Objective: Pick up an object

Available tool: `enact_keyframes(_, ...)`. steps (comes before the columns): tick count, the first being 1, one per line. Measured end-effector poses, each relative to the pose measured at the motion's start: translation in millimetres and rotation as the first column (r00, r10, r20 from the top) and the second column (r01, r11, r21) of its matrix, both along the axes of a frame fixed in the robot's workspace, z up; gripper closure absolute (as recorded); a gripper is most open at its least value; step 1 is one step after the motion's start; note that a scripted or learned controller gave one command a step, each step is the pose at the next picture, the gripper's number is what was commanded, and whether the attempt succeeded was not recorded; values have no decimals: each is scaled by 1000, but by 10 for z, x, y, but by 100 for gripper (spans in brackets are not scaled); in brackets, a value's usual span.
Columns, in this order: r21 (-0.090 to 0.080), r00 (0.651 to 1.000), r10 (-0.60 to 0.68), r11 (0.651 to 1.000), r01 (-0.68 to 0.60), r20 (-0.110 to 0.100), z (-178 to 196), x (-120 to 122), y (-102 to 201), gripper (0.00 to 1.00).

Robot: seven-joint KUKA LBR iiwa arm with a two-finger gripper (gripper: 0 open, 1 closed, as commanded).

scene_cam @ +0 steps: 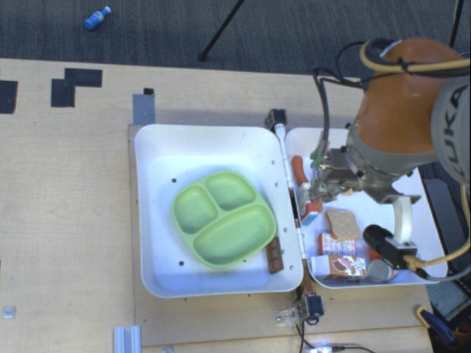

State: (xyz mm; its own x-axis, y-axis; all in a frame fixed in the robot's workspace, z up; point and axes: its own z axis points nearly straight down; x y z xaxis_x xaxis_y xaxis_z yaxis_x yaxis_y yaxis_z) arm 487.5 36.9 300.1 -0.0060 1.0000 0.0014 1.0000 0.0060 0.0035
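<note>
Your pincer (318,197), whose grip state you cannot tell from here, hangs in the right bin (412,282) beside a slice of bread (342,223) to its right: light, soft, crumbly, best pinched gently across its edges.

Green divided plate (224,218), flat, left bin (147,197)

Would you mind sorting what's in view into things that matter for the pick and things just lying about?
For the pick:
hand, low in the right bin
red sausage-like item
brown slice
red-and-white packet

Lying about:
green divided plate in the left bin
brown bar beside it
blue bottle on the floor
</note>
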Motion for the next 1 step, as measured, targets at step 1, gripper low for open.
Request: enact_keyframes(1, -2, 1000, -3, 1000, 3, -3, -892, 181, -648, 100)
